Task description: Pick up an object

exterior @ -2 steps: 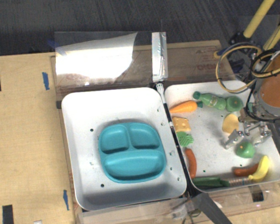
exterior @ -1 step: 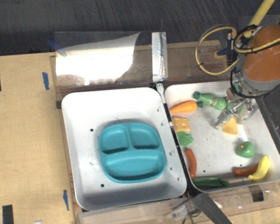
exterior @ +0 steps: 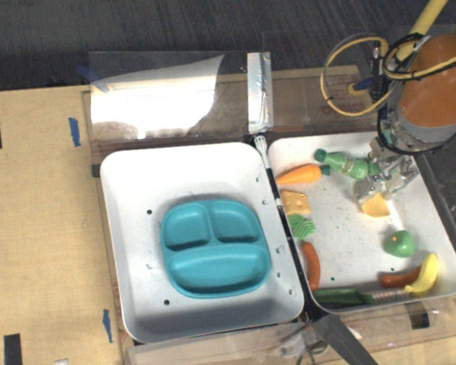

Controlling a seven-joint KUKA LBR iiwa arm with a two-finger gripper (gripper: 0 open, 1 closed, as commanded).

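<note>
My gripper [exterior: 388, 177] hangs over the upper right part of the right bin [exterior: 445, 229], below the orange band of the arm [exterior: 434, 77]. Directly under its tip lies a small yellow-orange wedge [exterior: 375, 205]; I cannot tell whether they touch. A green toy bottle [exterior: 343, 163] lies just to the left of the gripper. An orange carrot [exterior: 299, 175] rests against the bin's left wall. Lower in the bin sit a green apple [exterior: 400, 243], a yellow banana [exterior: 426, 272] and a red chili [exterior: 396, 279].
Along the right bin's left wall lie a cheese-coloured piece [exterior: 296, 203], a green leafy piece [exterior: 302, 227] and a red sausage [exterior: 310, 263]. A dark green cucumber [exterior: 343, 295] lies at the front. The left bin [exterior: 124, 188] holds a teal divided plate [exterior: 214, 245].
</note>
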